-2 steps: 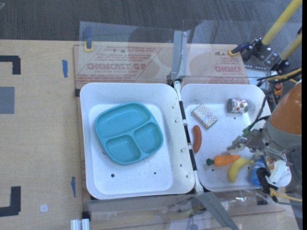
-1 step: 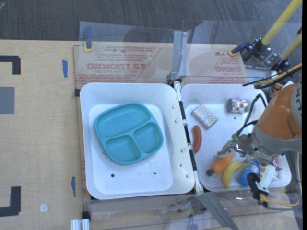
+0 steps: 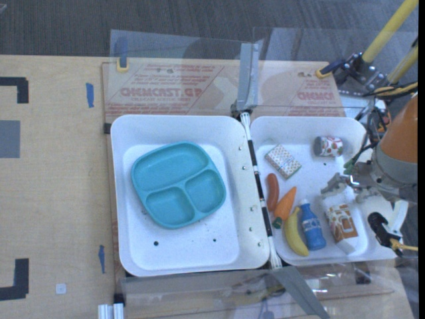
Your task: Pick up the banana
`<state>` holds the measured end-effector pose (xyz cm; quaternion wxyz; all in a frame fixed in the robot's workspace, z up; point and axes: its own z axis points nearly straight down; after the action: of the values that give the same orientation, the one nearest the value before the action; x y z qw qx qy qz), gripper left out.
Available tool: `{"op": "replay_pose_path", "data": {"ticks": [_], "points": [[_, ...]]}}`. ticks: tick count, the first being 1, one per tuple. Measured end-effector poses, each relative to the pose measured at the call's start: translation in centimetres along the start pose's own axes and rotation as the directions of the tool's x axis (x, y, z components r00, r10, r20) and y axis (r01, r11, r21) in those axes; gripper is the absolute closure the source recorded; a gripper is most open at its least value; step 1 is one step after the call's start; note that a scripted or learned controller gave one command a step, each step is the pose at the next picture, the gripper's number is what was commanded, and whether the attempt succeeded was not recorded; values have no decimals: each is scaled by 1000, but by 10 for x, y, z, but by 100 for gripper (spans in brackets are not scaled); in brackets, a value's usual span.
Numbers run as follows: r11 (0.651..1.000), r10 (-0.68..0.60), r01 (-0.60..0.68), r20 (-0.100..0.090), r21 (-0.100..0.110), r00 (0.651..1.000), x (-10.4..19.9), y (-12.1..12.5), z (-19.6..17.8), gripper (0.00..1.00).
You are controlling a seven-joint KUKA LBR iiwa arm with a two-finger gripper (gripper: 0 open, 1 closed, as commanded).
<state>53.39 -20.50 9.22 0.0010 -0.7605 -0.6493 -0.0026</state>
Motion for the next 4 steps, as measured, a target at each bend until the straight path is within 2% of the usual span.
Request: {"op": "replay_pose_path", "data": {"ticks": [1, 2, 3, 4], "points": [[999, -39, 39, 6, 2, 999, 76, -37, -108, 0], [995, -98, 98, 5, 3, 995, 105, -72, -21, 0], [992, -123, 123, 3, -1, 992, 104, -70, 5, 0], [993, -118, 118, 4, -5, 993, 102, -69, -5, 100]]}}
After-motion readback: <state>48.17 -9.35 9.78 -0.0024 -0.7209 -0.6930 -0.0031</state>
